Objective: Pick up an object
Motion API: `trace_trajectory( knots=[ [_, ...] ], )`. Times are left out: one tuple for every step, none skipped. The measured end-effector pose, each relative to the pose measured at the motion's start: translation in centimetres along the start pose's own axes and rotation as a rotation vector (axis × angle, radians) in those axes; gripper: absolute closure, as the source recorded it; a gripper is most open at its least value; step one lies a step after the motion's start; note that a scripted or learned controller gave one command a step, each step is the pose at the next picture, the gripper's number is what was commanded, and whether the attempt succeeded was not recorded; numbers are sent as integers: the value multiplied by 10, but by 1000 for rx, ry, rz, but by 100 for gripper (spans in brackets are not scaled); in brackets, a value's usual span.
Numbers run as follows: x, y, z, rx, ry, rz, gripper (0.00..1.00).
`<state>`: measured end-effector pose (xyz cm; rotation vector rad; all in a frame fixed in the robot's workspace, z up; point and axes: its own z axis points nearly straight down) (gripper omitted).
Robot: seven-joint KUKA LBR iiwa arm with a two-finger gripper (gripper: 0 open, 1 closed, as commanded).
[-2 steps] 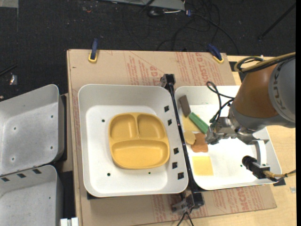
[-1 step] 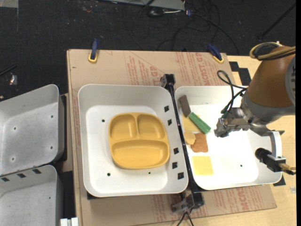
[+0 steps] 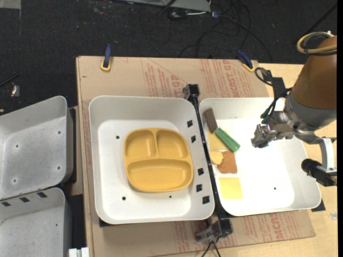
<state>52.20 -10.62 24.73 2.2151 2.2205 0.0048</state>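
A: Where's the hand (image 3: 262, 137)?

B: Over the right bin (image 3: 278, 197), carrying nothing; whether it's apart or together, I cannot tell.

A: And the pieces?

B: Well to its left against the divider: green block (image 3: 228, 140), brown bar (image 3: 210, 120), brown slab (image 3: 228, 164), yellow square (image 3: 230, 188).

A: Risk?

B: They're crowded; a descent might nudge neighbours or catch the wall.

Dark speckled floor (image 3: 43, 31) with cables (image 3: 225, 20) surrounds the cardboard-topped bench (image 3: 161, 74).

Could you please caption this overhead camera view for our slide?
Gripper hovers over right bin near green block; yellow tray sits in left bin.
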Motion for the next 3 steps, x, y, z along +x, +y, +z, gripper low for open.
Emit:
trace_trajectory(
  knots=[
    [47,7,-2,5,2,-5,100],
    [100,9,11,8,3,-6,100],
    [153,13,20,7,3,-5,100]
  ],
)
